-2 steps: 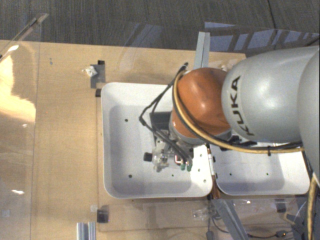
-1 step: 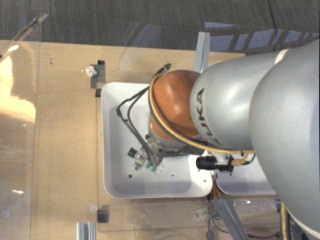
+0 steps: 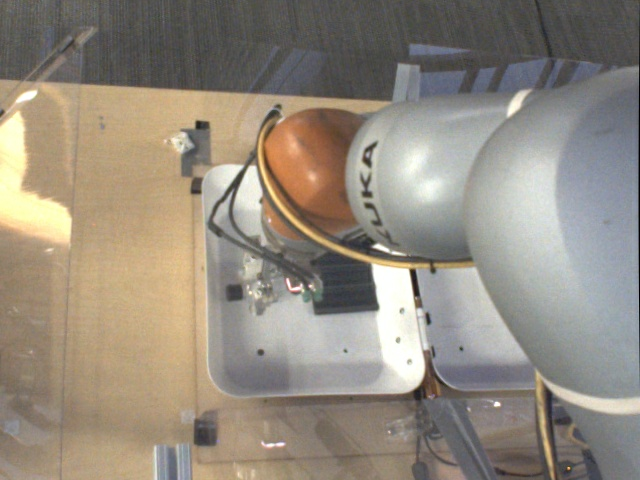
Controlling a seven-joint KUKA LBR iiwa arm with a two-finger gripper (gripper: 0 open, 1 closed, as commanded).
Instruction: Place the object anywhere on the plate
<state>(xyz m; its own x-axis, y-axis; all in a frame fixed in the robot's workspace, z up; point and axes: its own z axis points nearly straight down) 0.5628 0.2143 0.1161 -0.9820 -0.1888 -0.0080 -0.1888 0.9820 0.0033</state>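
Observation:
My gripper (image 3: 262, 286) hangs low over the left white bin (image 3: 300, 373), near the middle of its left half. The grey arm with its orange band (image 3: 310, 173) reaches in from the right and covers the bin's upper part. A black block of the wrist (image 3: 345, 286) sits just right of the gripper. A small red and green spot (image 3: 300, 287) shows at the gripper's base; I cannot tell whether it is an object or part of the tool. Whatever lies beneath the arm is hidden.
The right white bin (image 3: 480, 358) is mostly covered by the arm's big grey link (image 3: 540, 228). Black cables (image 3: 235, 218) loop off the wrist on its left. Small black fixtures (image 3: 200, 148) (image 3: 205, 430) stand on the wooden bench beside the left bin's corners.

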